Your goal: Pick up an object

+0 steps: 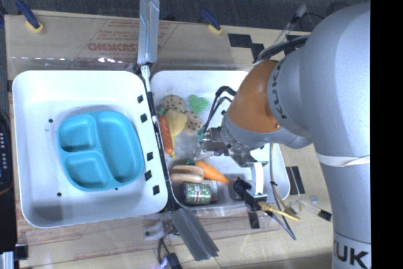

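The right bin [189, 80] holds several toy foods. A brown cookie [171, 102] and a green piece [199, 103] lie near its back. A pale yellow piece [177, 121] and an orange-red sausage [166, 135] lie by the left wall. A hot dog in a bun [187, 173], an orange carrot [211, 171] and a green can [200, 193] lie at the front. My gripper [210, 143] hangs low in the bin's middle, just above the carrot and right of the yellow piece. The wrist hides its tips, and nothing shows in its grasp.
The left bin [31, 97] holds a blue divided tray [101, 149]. A grey divider bar [148, 28] stands between the bins at the back. The arm's bulk covers the right bin's right half.
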Robot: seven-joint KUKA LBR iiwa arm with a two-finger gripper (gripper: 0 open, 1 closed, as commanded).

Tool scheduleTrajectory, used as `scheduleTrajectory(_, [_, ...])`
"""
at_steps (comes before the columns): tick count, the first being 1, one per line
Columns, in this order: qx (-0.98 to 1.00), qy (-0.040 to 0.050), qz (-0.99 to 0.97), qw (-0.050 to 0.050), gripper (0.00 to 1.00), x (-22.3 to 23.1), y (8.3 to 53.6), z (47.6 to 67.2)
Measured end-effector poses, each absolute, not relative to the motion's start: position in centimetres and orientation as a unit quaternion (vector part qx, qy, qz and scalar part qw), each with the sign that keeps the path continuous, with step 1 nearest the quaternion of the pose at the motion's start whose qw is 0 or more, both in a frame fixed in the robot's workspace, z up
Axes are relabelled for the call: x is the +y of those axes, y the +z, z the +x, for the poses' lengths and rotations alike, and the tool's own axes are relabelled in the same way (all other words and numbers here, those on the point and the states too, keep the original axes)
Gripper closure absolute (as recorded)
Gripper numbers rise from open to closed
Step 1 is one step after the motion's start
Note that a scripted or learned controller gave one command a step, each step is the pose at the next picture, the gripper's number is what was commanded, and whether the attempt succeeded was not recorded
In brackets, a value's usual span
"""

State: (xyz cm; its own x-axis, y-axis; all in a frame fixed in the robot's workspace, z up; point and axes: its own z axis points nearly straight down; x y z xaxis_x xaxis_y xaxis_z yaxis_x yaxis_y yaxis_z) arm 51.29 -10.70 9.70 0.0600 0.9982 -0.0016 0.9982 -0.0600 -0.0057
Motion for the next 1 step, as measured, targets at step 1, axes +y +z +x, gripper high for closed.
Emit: scheduleTrajectory(1, [-0.749, 0.0012, -0.663, 0.002, 1.00, -9.68, 8.86, 56.28])
